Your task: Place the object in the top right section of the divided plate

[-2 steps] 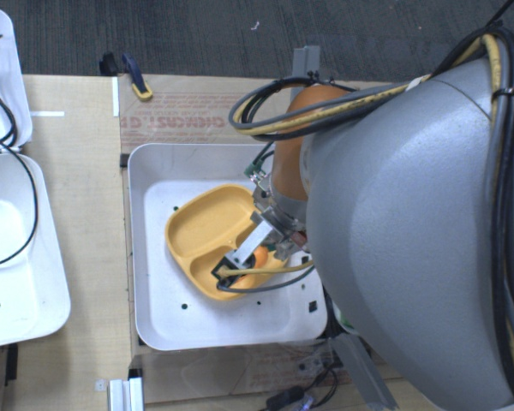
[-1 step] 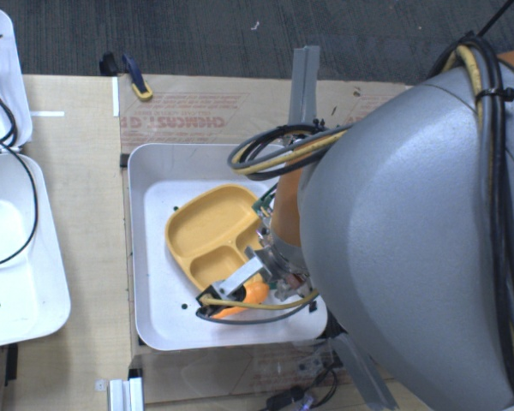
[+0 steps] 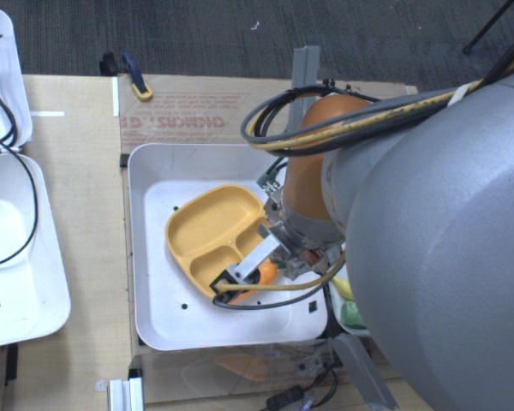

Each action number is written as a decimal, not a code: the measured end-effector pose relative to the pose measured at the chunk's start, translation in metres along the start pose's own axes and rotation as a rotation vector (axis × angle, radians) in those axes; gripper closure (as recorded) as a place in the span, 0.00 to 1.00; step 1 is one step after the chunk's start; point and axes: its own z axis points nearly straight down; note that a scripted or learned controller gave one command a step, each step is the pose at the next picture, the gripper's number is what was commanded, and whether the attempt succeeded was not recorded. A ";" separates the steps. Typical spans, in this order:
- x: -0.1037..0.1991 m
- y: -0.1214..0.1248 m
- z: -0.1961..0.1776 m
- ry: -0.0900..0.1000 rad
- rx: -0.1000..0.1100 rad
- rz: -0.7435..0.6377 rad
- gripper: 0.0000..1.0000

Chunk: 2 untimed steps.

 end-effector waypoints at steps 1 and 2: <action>0.000 0.001 -0.007 -0.006 0.000 -0.004 1.00; 0.015 -0.022 -0.042 0.001 0.000 0.103 1.00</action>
